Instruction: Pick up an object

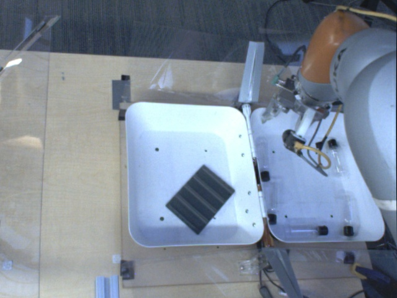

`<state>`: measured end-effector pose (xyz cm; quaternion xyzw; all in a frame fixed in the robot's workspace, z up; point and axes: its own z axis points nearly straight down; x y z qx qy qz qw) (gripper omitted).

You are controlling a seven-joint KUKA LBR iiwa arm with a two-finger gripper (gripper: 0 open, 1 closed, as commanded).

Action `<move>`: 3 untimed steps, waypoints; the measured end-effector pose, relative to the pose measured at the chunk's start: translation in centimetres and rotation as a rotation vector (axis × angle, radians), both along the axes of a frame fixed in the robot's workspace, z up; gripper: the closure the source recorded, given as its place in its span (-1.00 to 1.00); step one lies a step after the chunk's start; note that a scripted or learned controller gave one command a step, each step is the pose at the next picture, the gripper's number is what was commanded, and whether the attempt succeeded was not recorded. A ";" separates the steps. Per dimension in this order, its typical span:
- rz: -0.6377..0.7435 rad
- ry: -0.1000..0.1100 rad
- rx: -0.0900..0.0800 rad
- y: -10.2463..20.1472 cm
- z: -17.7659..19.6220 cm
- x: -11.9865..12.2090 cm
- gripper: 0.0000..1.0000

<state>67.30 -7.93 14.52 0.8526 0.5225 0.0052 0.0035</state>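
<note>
A dark grey ribbed rectangular pad (200,198) lies flat and turned at a slant in the lower middle of the left bin (142,166). My gripper (273,111) hangs over the far left corner of the right bin (347,191), close to the divide between the bins. It is well away from the pad, and nothing shows in it. The orange-banded wrist (322,48) and the grey arm cover the right bin's far right part.
Small black fittings (265,176) sit along the right bin's rims, and several more are near its front edge (322,230). A metal post (251,73) stands behind the gap between the bins. Wooden bench lies to the left.
</note>
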 end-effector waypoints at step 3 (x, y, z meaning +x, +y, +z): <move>0.013 -0.013 -0.001 0.2 3.5 0.4 1.00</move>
